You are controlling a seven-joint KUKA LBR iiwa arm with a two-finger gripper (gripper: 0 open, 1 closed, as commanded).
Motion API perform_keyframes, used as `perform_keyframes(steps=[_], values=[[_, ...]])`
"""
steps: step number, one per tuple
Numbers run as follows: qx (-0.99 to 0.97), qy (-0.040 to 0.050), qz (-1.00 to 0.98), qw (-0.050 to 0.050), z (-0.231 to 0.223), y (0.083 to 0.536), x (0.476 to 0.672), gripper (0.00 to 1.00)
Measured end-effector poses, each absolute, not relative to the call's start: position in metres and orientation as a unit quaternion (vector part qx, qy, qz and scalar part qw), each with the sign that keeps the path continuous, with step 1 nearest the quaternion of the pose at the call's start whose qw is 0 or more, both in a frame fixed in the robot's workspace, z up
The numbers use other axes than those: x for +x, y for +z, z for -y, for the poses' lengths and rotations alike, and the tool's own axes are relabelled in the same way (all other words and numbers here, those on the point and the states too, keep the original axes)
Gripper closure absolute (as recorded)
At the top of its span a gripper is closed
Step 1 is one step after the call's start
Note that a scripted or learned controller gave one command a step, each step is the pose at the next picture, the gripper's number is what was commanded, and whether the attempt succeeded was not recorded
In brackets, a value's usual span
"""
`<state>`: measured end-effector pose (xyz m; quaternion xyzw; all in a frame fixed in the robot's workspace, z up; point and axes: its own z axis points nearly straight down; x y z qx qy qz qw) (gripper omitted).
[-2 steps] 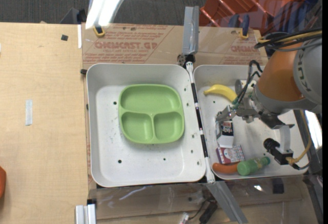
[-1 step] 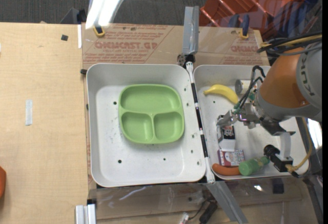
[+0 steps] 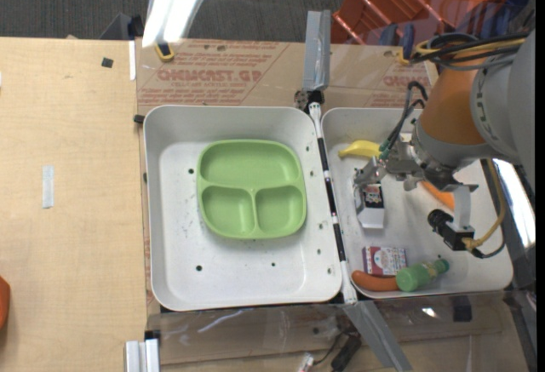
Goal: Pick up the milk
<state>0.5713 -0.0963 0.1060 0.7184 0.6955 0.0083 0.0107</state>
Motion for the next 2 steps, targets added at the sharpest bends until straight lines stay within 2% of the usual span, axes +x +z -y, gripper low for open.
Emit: perform_keyframes(steps=[1, 2], values=[[0.703, 0.0119, -0.711, 0.014, 0.108, 0.106, 0.538, 0.0], [0.727, 0.0126, -0.686, 0.018, 0.096, 0.106, 0.506, 0.0]])
